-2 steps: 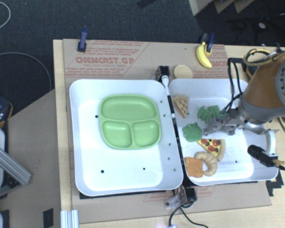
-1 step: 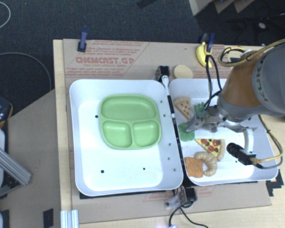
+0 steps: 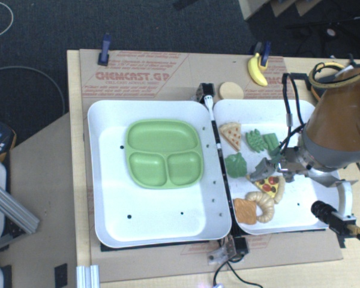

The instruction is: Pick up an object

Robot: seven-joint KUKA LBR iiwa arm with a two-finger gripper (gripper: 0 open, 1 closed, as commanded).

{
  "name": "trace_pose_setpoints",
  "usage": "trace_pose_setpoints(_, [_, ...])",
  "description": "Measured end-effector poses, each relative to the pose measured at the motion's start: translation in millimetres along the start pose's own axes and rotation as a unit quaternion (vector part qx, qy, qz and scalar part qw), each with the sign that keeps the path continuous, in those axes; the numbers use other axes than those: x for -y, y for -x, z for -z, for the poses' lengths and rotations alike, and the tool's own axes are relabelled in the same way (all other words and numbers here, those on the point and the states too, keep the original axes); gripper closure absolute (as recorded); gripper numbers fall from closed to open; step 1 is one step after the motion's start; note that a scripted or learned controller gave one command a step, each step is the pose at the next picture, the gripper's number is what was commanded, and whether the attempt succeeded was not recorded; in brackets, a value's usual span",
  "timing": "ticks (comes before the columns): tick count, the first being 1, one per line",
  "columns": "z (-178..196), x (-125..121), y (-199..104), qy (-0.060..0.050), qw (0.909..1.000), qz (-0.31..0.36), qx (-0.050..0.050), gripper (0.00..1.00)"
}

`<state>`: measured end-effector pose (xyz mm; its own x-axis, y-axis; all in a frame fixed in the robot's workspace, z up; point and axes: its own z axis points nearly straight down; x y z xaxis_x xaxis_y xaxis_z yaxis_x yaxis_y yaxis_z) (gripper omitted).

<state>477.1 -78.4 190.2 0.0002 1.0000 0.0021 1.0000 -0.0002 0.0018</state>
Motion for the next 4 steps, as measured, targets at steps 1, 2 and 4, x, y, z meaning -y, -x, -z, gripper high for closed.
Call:
trace_pose_setpoints(1, [4.7,-2.6,0.7,-0.001,1.0,0.0,0.001,1.0])
trace_pose_setpoints(2, [86.9,-5.9,-69.1,0.004,1.0,0.004,0.0,1.0])
trace_pose_setpoints(4, [-8.3,-1.0,-111.1,-0.004,1.0,-0.001,0.001,1.0])
